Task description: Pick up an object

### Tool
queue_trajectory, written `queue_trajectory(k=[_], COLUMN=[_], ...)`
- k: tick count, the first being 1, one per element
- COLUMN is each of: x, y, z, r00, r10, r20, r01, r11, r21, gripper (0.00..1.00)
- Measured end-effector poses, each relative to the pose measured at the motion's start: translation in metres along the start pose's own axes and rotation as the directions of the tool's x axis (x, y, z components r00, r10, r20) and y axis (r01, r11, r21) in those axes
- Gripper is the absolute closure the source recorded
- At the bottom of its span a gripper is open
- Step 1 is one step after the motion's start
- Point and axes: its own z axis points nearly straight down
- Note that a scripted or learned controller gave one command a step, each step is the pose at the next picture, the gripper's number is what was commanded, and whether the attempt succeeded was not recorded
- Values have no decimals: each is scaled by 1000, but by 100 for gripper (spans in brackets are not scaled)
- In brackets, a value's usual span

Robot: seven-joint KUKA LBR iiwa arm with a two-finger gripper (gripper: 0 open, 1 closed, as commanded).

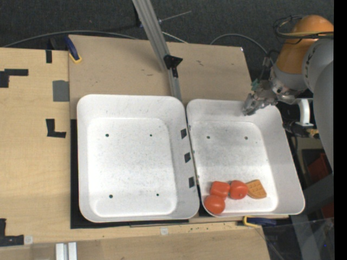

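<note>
Three small red objects (223,193) lie clustered at the near edge of the right bin (271,145), with an orange waffle-textured piece (256,189) just to their right. My gripper (250,107) hovers over the far right corner of that bin, well away from the cluster. Nothing shows between its fingers.
The left bin (130,156) sits beside the right one, joined by black clips along the shared edge. A slanted metal pole (157,37) rises from behind the bins. Cables and the grey arm with its orange band (303,42) crowd the right side.
</note>
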Motion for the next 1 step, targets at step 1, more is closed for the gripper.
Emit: queue_trajectory(k=[1], x=[-1], y=[-4], z=[-44], r00=[1000], r10=[3], r20=[-1], r01=[-3], r11=[1000], r21=[-7], gripper=[100])
